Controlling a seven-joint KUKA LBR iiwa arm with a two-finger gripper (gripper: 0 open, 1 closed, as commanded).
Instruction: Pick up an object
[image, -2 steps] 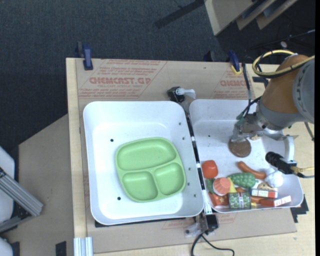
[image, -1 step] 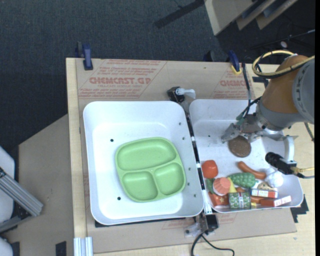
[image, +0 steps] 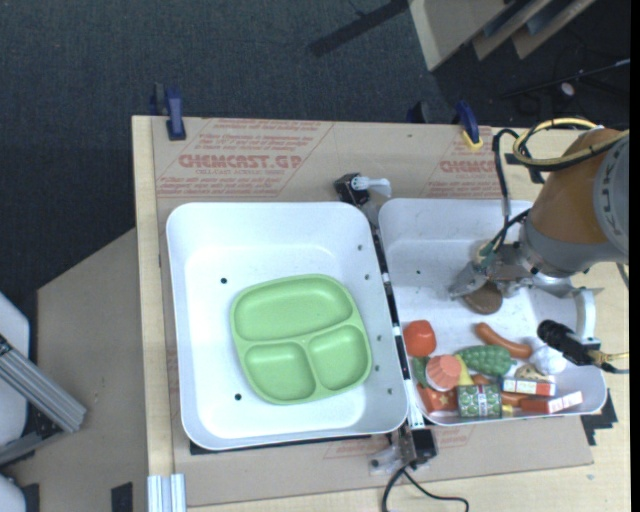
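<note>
My gripper (image: 478, 282) reaches down into the right bin (image: 430, 235) from the right, near the bin's middle. Directly beneath its tip lies a small brown round object (image: 487, 298), touching or nearly touching the gripper; whether it is gripped is hidden. Toward the bin's front lie an orange-red sausage (image: 503, 339), a red pepper (image: 419, 337), a green knobbly vegetable (image: 484, 358), a round red-and-orange piece (image: 443, 373), a green can (image: 479, 401) and a red-and-white packet (image: 528, 385).
The left bin (image: 200, 250) holds a green divided plate (image: 299, 337). The toys crowd the right bin's front half, and its back part is bare white floor. A black and white fitting (image: 358, 187) sits behind the bins.
</note>
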